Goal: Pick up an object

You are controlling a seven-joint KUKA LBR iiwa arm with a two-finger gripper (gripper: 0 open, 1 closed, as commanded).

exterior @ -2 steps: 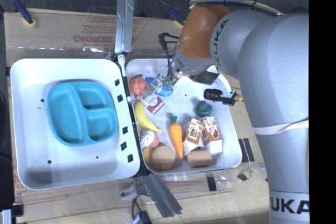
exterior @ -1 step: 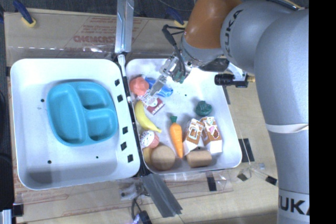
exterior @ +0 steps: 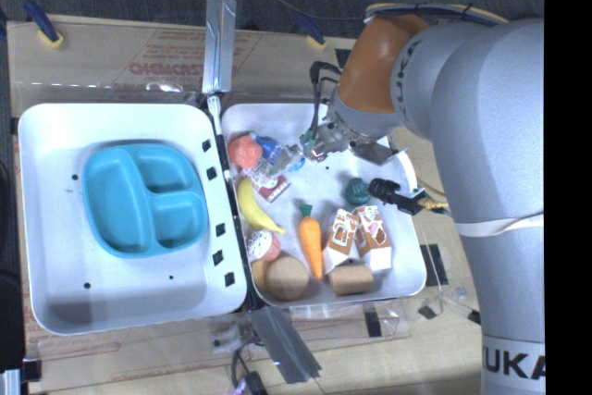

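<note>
- Left bin [exterior: 37, 199]: you have a blue divided tray [exterior: 143, 197] here, well apart from the work.
- Right bin [exterior: 407, 277]: banana [exterior: 254, 206], carrot [exterior: 311, 242] and cartons [exterior: 359, 231] lie crowded toward its near edge.
- Gripper [exterior: 319, 143]: at the right bin's far edge, down among small items beside a wrapped packet [exterior: 273, 171]; you cannot tell its opening.
- Step: reaching to grasp; your next move needs one item isolated from its neighbours.

Arm [exterior: 481, 125]: thick rounded grey casing, smooth and matte. Orange band [exterior: 370, 69] wraps it just above the gripper [exterior: 319, 143]. Black "KUKA" lettering [exterior: 511, 364] on the lowest segment. Thin dark cable [exterior: 319, 88] runs beside the gripper mount.
</note>
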